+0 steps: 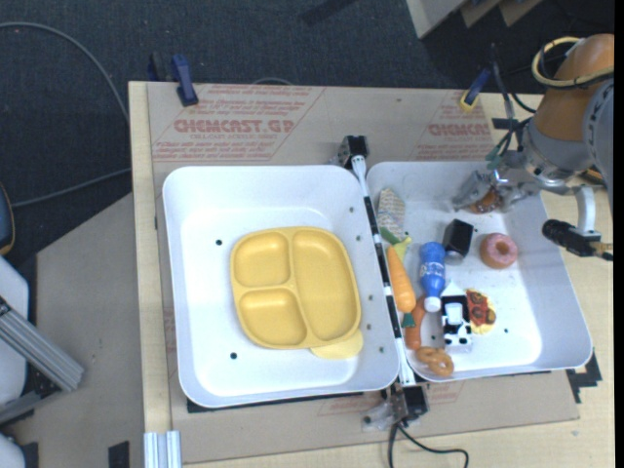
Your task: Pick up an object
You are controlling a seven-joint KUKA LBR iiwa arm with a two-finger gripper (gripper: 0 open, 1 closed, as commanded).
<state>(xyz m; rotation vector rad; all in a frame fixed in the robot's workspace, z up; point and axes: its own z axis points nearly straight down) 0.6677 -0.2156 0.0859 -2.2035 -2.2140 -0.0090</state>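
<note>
Worktop (146,261) carries two white bins. Left bin (195,213) holds a yellow divided tray (292,286). Right bin (556,310) holds small items. Hand (485,195) sits low at that bin's far edge; whether it grips anything cannot be told. Nearest candidate, black block (457,237), lies just toward the camera from it, pink doughnut (500,251) beside.

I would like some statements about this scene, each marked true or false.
1. The yellow tray lies in the left bin. True.
2. The pink donut lies in the left bin. False: it is in the right bin.
3. The blue bottle lies beside the carrot. True.
4. The gripper hangs above the yellow tray. False: it is over the far part of the right bin.
</note>
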